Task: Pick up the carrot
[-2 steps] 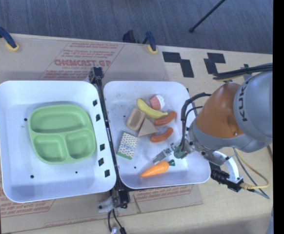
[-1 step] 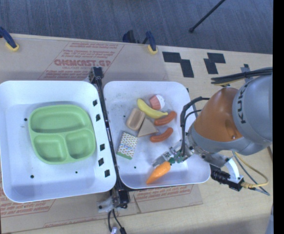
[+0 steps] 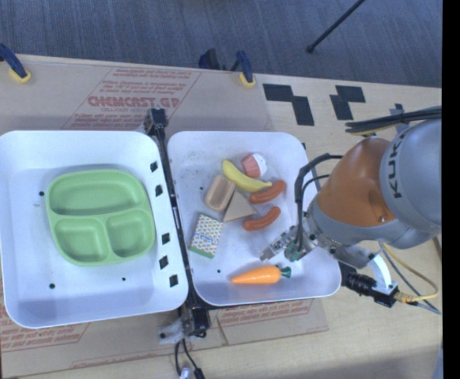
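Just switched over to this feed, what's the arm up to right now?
The arm is reaching into the right bin from the right, with its pincer low over the bin floor just above the carrot. The carrot lies near the bin's front edge, not gripped. A banana, two sausages and other toy food sit further back. The left bin holds a green tray.
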